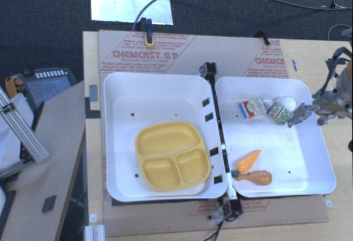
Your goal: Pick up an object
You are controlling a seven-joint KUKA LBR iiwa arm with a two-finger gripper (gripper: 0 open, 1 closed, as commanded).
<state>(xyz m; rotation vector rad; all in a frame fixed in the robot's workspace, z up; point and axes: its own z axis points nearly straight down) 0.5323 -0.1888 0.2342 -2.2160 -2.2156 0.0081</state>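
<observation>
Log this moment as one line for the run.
end effector: right bin, beside bottle | carrot: untouched | tray: left bin

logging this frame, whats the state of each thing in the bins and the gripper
tray: flat in left bin, right side up
carton: lying in right bin
bottle: on its side beside the carton
carrot: lying flat, untouched
drumstick: lying flat by the carrot
gripper: low beside the bottle, grip unclear

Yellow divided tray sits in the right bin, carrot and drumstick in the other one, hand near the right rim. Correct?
Not quite. The camera view shows the yellow divided tray in the left bin, not the right. The carrot and drumstick lie in the right bin. The hand is near the right rim, as you said.
</observation>
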